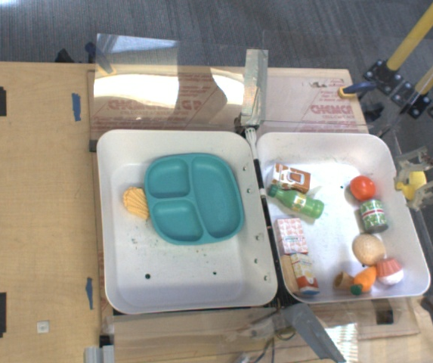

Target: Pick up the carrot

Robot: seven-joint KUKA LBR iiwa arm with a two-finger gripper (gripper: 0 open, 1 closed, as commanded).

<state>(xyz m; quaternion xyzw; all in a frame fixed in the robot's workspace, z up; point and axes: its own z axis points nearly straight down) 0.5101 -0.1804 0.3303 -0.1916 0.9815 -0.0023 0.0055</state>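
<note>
Camera view, as we list it: a tan cardboard-covered bench (35, 203) on grey carpet, bearing a left bin (118, 278) with a teal divided plate (194, 197) and a yellow shell-shaped piece (135, 201) touching its left edge, and a right bin (329, 146). In the right bin we count a brown carton (290, 177), green bottle (298, 202), pink box (292, 235), red tomato (363, 188), green can (372, 215), beige egg-like ball (368, 248) and pink cupcake (389, 270). We log the carrot (363, 279) by the near wall, hemmed between cupcake and ball; the gripper's jaws we cannot tell.
</note>
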